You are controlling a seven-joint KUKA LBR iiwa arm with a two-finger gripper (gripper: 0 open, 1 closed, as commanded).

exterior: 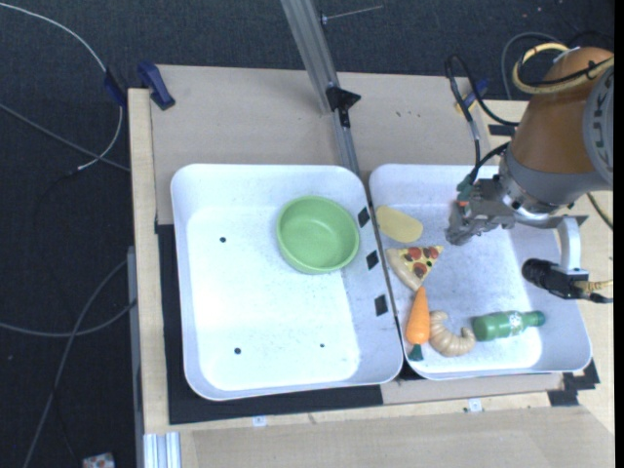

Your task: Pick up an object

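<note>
Approach step: your claw (pixel 466 224) hangs over the right bin (pixel 575 344), grip state unclear; pizza slice (pixel 415 262) just below-left, so drop there.

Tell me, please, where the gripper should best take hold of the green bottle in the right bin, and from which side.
Probably the green bottle is best gripped across the middle of its body, from straight above. It lies on its side, so the fingers should close across its narrow width, clear of the croissant at its one end.
</note>
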